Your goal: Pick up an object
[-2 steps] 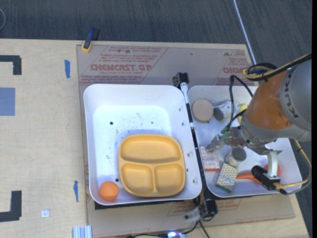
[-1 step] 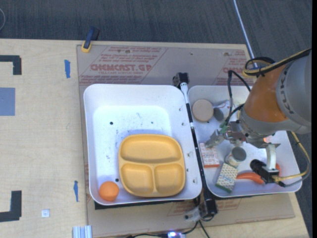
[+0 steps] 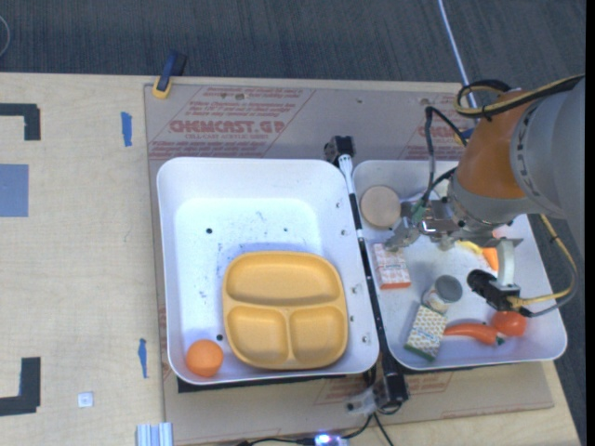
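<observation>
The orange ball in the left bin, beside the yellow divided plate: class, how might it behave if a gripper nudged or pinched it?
The orange ball looks round and smooth, so a nudge would probably roll it. It sits in the bin's corner against the yellow divided plate, which may stop the roll. A two-finger pinch might squirt it sideways.

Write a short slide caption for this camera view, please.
KUKA arm's claw reaches into the right bin of small objects; a divided yellow tray and orange ball lie in the left bin.

smooth yellow plastic tray [image 3: 284,307] in glossy white plastic bin [image 3: 186,249], pale wood bench [image 3: 74,277]
</observation>
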`<state>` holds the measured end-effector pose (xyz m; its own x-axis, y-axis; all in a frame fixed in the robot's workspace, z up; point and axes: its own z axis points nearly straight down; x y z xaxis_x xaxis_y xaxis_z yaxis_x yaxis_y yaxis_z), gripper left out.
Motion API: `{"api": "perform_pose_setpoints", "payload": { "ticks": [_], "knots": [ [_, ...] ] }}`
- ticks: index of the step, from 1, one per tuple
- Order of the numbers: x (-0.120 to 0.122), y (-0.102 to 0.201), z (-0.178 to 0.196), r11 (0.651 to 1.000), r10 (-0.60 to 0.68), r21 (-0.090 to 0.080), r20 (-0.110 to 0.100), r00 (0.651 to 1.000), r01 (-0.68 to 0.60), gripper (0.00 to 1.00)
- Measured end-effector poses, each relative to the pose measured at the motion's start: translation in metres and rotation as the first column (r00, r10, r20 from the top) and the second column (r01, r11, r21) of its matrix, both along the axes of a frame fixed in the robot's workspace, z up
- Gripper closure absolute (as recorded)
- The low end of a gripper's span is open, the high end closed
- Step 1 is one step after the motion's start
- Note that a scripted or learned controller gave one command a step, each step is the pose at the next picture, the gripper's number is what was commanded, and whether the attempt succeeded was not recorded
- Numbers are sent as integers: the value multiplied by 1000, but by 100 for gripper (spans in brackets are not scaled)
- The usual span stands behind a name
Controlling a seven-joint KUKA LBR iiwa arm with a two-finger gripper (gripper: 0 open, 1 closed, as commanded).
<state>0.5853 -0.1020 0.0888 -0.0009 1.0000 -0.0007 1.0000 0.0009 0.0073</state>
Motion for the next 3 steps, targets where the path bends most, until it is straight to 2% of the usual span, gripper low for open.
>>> {"api": "perform_pose_setpoints", "payload": {
  "ticks": [1, 2, 3],
  "knots": [
    [-35, 9, 0, 1000, -2, -1, 5, 1000, 2, 0],
    [-11, 8, 0, 1000, 0, 0, -2, 1000, 0, 0],
    [-8, 9, 0, 1000, -1, -1, -2, 1000, 1, 0]
  ]
}}
